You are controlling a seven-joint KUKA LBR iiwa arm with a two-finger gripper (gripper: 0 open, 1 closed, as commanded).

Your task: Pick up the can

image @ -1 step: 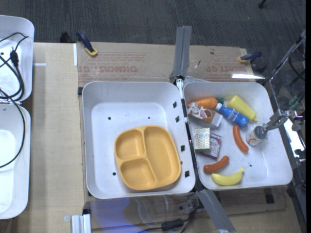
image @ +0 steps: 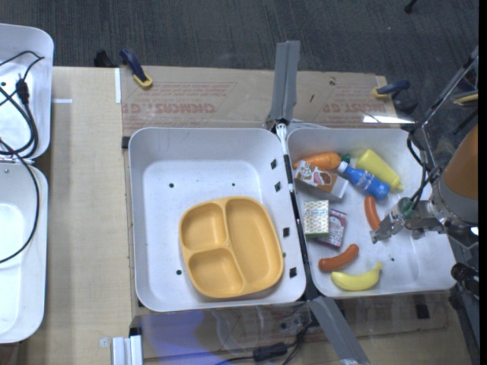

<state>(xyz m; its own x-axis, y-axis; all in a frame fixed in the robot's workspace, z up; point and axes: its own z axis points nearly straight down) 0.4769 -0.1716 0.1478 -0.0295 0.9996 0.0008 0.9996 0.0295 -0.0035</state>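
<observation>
- Cardboard-covered bench (image: 198, 97) bearing two white bins, with two clamps at the far edge.
- Left bin (image: 152, 204): one yellow plate (image: 228, 245), split into three compartments.
- Right bin (image: 411, 268), left part: one orange piece, one small carton, one purple packet; can hard to make out, perhaps the pale green-patterned item (image: 316, 219) beside the packet.
- Further right: two bottles, blue and yellow; two sausages; one banana (image: 356, 279).
- Gripper (image: 382, 233) low over the bin's right half, near the upper sausage (image: 371, 213); open or closed cannot be told.
</observation>
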